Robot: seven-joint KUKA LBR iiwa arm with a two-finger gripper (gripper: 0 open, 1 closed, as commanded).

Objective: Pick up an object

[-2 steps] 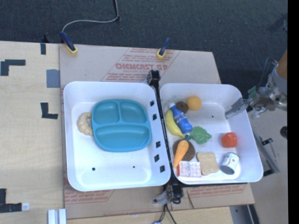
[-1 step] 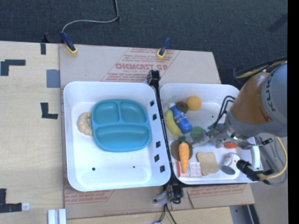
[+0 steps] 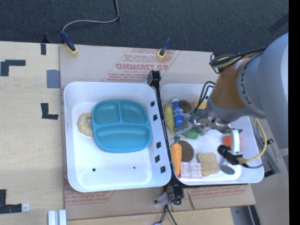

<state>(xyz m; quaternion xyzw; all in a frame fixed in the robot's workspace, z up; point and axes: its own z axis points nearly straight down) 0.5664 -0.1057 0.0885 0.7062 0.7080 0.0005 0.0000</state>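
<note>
Gripper (image 3: 199,124) hangs low over right bin (image 3: 247,125), w/ the grey arm (image 3: 262,78) and its orange band coming in from view's right. Can't tell whether it's spread or closed, or whether it grips anything.

Pick candidates crowd round it. Green piece (image 3: 191,134) sits just below-left, prob. touching. Blue bottle (image 3: 178,115) and yellow item (image 3: 168,117) lie just left. Carrot (image 3: 176,154), brown disc (image 3: 186,150) and tan cracker (image 3: 208,163) are nearer the view's bottom.

Left bin (image 3: 112,172), well left of gripper, holds a blue divided plate (image 3: 122,125) w/ a beige lump (image 3: 85,124) at its far side.

Both bins rest on a cardboard sheet (image 3: 103,69) w/ red print, held by two yellow clamps (image 3: 69,43) at its top edge. Sheet lies on pale wood bench (image 3: 28,139) w/ black tape marks (image 3: 47,110). Dark carpet (image 3: 187,13) beyond, w/ a black cable (image 3: 114,3) across it.
</note>
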